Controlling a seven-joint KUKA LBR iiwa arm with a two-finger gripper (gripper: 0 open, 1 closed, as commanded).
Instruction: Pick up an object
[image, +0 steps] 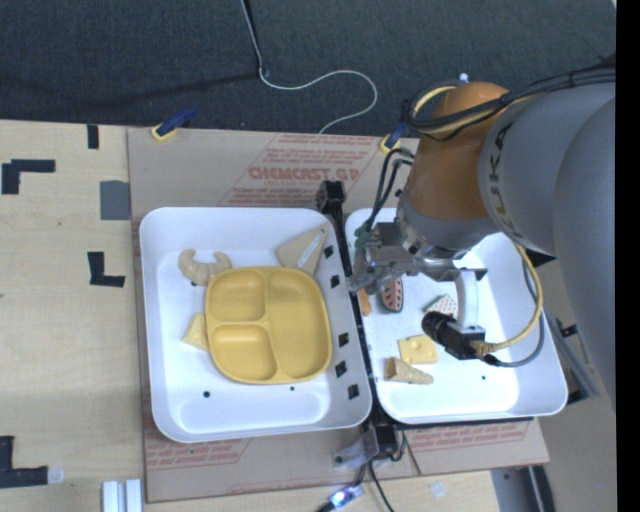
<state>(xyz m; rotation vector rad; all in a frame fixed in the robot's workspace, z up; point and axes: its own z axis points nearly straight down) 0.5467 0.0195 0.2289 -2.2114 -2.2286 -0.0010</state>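
My gripper (372, 278) hangs low over the left side of the right bin (520, 390), close to the wall between the two bins. Just to its right lies a small red and white object (393, 295), and a small orange piece (365, 301) shows right below the gripper. Nothing visibly sits in the gripper. Further toward the front of this bin lie a yellow cheese-like block (417, 349) and a tan chunk (408, 374). A white and red item (443, 302) peeks out beside the arm's wrist.
The left bin (165, 300) holds a yellow divided plate (268, 323), a tan curved piece (200, 265), a beige wedge (305, 247) and a yellow bit (194, 331) poking from under the plate. The arm's grey and orange body (470, 170) covers the right bin's back half.
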